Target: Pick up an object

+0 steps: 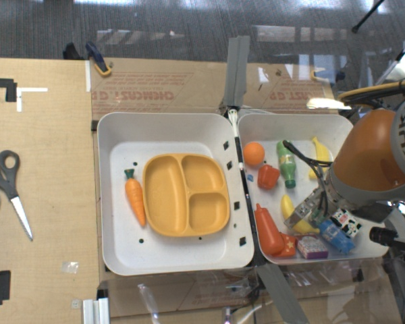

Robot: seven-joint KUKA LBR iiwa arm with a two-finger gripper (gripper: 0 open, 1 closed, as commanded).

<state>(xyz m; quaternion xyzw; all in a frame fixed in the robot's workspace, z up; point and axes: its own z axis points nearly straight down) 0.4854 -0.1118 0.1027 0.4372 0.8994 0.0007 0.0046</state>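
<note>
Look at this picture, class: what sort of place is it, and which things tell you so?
Probably a robotics lab workbench. A robot arm reaches over two white bins holding toy food such as a carrot and a divided yellow plate, with scissors lying on the bench.

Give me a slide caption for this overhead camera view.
Arm's pincer lowered among toys in the right bin; carrot beside yellow tray.

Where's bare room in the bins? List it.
Left bin: free floor left of the carrot and in front of the tray. Right bin: crowded around the gripper; a bare strip behind the orange.
</note>
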